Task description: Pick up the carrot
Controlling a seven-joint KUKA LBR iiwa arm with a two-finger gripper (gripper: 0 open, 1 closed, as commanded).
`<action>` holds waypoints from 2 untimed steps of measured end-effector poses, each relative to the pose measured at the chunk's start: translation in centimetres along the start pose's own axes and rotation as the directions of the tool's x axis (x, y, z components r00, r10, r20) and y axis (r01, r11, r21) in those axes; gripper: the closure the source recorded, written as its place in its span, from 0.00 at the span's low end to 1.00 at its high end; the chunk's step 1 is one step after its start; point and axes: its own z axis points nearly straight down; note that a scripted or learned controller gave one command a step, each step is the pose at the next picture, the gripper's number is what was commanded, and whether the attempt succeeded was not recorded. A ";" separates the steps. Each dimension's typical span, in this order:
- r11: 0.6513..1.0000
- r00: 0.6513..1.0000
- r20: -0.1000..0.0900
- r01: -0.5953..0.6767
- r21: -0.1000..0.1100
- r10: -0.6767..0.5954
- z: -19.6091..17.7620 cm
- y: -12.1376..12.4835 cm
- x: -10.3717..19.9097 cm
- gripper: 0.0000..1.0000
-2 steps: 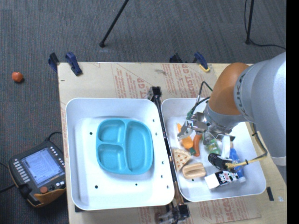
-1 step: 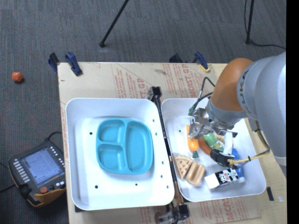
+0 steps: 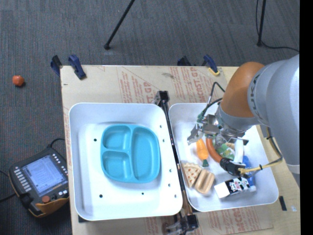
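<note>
A small orange carrot (image 3: 201, 149) lies in the right white bin (image 3: 188, 116), near its middle-left. My gripper (image 3: 207, 134) hangs low right over the carrot's upper end, touching it or nearly so. From this angle the wrist body hides how the gripper meets the carrot. The grey arm with its orange band (image 3: 242, 94) reaches in from the right above the bin.
A curved red-orange piece (image 3: 214, 152) lies right beside the carrot. A waffle (image 3: 191, 170), a bun (image 3: 205, 181), a black-and-white carton (image 3: 235, 186) and a blue item (image 3: 247, 163) crowd the bin's front. The left bin (image 3: 80, 131) holds a blue divided plate (image 3: 131, 153).
</note>
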 end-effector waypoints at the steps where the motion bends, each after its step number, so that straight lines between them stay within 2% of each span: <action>1: 1.000 1.000 -0.001 0.000 0.001 0.000 -1.0 0.0 -0.1 1.00; 2: 1.000 1.000 -0.001 0.000 0.001 0.000 -1.0 0.0 -0.1 0.00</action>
